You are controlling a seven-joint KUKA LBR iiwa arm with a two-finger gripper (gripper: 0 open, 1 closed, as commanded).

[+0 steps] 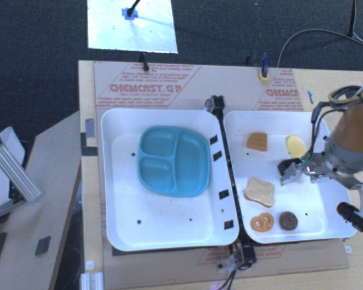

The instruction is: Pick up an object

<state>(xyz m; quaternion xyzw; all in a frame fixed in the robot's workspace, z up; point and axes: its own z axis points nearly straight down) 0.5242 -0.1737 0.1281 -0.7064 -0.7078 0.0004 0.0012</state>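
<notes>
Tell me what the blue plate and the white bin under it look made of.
The blue plate looks like moulded plastic with a matte finish: even colour, soft rounded compartment ridges. The white bin looks like thin formed plastic: smooth walls, rounded corners. Neither is certain.

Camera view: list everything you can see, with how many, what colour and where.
left bin: one, white, left side of the bench
right bin: one, white, beside it
divided plate: one, blue, middle of the left bin
cracker: one, orange-brown, far side of the right bin
yellow piece: one, yellow, right of the cracker
bread slice: one, pale tan, middle of the right bin
pretzel: one, orange-brown, near edge of the right bin
cookie: one, dark brown, right of the pretzel
arm: one, grey with orange band, from the right
end effector: one, dark, over the right bin
</notes>
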